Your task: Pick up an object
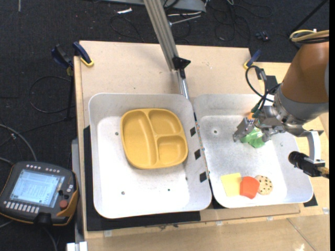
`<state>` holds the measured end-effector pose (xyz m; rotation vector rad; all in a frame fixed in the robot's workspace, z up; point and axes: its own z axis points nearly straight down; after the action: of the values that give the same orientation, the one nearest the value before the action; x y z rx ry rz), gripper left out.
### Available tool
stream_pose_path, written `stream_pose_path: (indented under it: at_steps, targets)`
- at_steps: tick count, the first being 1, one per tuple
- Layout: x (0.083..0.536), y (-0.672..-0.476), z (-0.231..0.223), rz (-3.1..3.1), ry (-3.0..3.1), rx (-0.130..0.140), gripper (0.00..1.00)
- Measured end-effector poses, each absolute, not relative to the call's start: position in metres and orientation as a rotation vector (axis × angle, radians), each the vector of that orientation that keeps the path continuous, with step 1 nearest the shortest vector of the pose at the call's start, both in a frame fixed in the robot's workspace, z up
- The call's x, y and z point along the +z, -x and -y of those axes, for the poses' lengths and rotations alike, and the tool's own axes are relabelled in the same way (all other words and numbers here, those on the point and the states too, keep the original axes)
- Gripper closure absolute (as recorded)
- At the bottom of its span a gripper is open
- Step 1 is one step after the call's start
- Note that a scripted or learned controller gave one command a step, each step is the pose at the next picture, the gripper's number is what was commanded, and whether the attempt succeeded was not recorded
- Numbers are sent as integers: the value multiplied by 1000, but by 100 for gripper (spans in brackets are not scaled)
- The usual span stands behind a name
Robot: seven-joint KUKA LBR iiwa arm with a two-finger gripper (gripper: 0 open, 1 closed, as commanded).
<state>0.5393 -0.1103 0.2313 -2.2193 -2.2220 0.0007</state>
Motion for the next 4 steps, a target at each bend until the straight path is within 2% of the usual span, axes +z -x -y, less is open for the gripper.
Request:
stream_pose_path:
  at_steps: [1,4]
  targets:
    - [231,-539,110,2222,2220,1,0]
    - [95,-539,96,2222,2223,-1,0]
